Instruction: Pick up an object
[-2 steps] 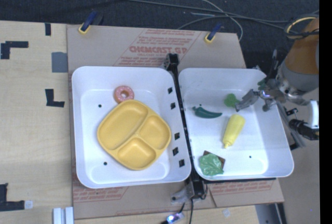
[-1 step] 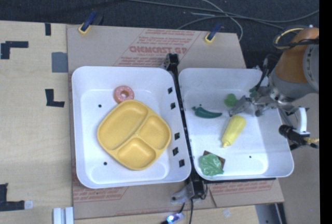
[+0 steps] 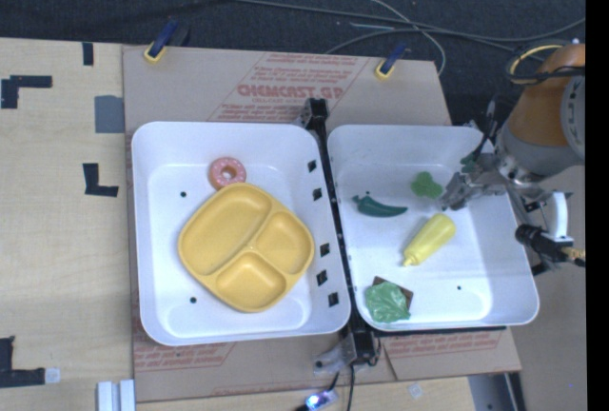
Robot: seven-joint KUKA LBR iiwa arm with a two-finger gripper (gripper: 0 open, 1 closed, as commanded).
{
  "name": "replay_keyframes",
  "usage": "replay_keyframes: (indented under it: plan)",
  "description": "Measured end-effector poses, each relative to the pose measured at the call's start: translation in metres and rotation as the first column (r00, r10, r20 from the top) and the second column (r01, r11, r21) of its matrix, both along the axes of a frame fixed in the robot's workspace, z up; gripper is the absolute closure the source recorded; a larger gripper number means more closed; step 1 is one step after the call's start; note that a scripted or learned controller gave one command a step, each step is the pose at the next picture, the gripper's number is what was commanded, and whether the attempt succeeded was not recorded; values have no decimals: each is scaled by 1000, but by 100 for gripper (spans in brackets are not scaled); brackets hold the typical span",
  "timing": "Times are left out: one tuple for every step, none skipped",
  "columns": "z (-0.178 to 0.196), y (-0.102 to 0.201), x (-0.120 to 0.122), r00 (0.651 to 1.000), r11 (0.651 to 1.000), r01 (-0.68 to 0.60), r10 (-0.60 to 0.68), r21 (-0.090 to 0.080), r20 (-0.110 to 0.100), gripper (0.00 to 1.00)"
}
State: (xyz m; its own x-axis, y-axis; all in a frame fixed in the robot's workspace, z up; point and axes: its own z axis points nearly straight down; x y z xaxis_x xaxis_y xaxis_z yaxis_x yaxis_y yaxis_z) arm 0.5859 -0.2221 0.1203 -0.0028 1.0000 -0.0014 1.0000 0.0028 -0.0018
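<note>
Bench: pale wooden surface (image 3: 57, 238) with a brown cardboard sheet (image 3: 285, 86) laid on it, held at the far edge by two blue-and-yellow clamps (image 3: 162, 40).

Left shallow white plastic bin (image 3: 152, 152):
- Yellow three-compartment plastic plate (image 3: 245, 247), lying flat and turned at a slant, near the middle of the bin.
- Small pink ring-shaped toy doughnut (image 3: 226, 173), just beside the plate's far rim, on the bin floor.

Right shallow white plastic bin (image 3: 495, 295):
- Dark green toy pepper (image 3: 379, 205), lying on its side toward the left-hand part of the bin.
- Small light green leafy toy vegetable (image 3: 426, 184), just right of the pepper, apart from it.
- Yellow squeeze bottle (image 3: 428, 239), lying tilted, its nozzle end pointing to the near left, near the bin's middle.
- Green crumpled item on a dark brown square (image 3: 388, 301), in the near left corner.

Arm: grey with an orange band (image 3: 538, 114), reaching in over the right bin's right wall. Two-finger gripper (image 3: 457, 192) sits low between the leafy vegetable and the upper end of the yellow bottle, close to both. Grasp state: cannot tell; nothing is seen lifted.

Black cables (image 3: 285, 0) run across the dark floor beyond the bench.
</note>
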Motion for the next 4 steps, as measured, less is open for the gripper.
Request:
replay_keyframes:
  plan:
    - [43, 1, -2, 1000, 1000, 1, -1, 1, 5, 100]
    - [103, -1, -9, 1000, 1000, 1, -1, 0, 6, 100]
    - [130, 0, -8, 1000, 1000, 1, -1, 1, 4, 100]
    - [136, 50, -15, 1000, 1000, -3, 3, 3, 1, 100]
